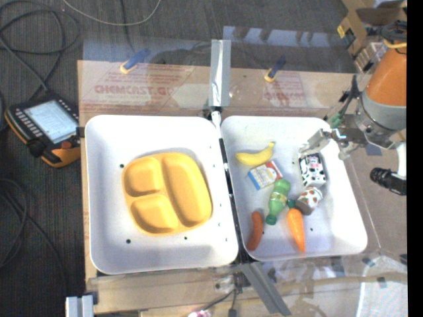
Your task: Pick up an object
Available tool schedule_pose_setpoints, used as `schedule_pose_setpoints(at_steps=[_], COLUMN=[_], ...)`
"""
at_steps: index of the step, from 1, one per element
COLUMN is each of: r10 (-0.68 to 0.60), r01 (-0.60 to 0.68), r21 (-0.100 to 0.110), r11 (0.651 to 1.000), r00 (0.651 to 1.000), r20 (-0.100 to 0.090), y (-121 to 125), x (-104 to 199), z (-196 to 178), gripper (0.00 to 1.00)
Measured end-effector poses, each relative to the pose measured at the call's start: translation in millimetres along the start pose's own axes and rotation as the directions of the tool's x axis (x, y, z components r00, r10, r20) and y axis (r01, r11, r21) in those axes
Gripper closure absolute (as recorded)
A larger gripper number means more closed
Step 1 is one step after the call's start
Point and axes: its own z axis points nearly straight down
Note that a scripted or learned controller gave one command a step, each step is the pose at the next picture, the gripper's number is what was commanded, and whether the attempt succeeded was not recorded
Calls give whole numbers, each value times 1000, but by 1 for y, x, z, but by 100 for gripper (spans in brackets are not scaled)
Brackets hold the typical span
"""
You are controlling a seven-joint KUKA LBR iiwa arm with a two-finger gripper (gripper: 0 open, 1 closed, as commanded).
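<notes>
Task barely started, nothing lifted yet. End effector point(322, 140) hangs over the upper right part of the right bin point(344, 240), fingers look spread apart with nothing between them. Black-and-white carton point(312, 170) sits just below it, likely target, my guess. Other candidates all lying on the bin floor: banana point(256, 155), small red-and-blue box point(264, 175), green bottle point(277, 199), carrot point(296, 230), red sausage-like piece point(255, 230), brown-and-white item point(308, 199) beside the carton. Left bin point(106, 243) has a yellow divided tray point(168, 191). Left to do: descend, close on something, raise it.
</notes>
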Motion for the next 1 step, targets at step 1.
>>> schedule_pose_setpoints(at_steps=[1], r10=[-64], r01=[64], r21=[1], r11=[998], r00=[998], r20=[-9], y=[23], x=[-20], z=[106], gripper=[0])
